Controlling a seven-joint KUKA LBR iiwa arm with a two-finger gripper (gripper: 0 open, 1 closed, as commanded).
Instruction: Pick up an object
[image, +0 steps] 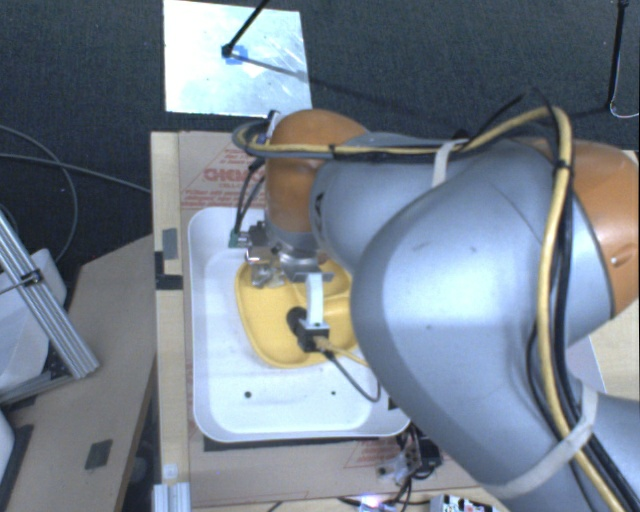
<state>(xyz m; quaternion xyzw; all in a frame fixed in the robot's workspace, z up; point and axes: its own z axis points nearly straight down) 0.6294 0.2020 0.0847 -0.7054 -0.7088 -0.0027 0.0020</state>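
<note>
Over the right side of the white bin (212, 400) we see the grey arm (470, 300), by far the biggest thing here, with its orange band (300, 160) above the bin's far edge. Under the bin runs the tan counter (105, 330), bare to the bin's left. Inside the bin, about the middle and toward its right wall, lies a yellow object (262, 338). It is rounded, and its long axis runs roughly from the bin's far side to its near side. Smallest is the hand (266, 268), low over the far end of the yellow object and touching it or nearly so. We cannot tell whether it is spread or pressed together. We judge that the object lies straight below the hand and trails toward the bin's near side, so only a short descent is needed.
</note>
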